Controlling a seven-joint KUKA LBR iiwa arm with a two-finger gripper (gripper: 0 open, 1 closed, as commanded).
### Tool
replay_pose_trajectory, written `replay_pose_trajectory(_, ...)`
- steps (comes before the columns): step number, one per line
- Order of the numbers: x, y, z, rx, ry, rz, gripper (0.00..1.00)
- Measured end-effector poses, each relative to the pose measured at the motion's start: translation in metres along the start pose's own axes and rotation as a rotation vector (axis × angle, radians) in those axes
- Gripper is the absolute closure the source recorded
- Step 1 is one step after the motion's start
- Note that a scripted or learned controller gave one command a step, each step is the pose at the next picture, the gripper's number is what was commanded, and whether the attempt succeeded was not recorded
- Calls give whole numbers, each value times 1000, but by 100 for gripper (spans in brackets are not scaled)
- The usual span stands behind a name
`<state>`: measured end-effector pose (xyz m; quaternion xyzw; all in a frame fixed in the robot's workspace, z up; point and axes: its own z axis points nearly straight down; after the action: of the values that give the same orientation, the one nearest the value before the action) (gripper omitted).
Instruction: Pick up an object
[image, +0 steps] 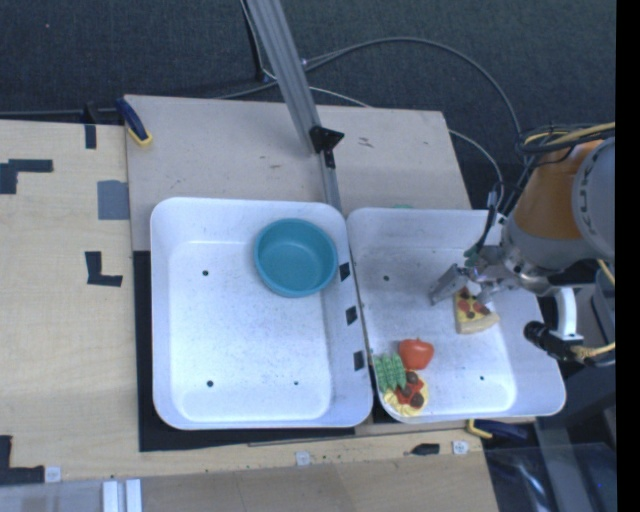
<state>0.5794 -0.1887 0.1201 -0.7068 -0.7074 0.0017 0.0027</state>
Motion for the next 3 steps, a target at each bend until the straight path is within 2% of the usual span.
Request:
replay_pose_trajectory(1, 0, 1, -13, -5, -1, 0, 100)
replay_pose_trajectory(3, -11, 5, -109, -10, -3, 1, 100)
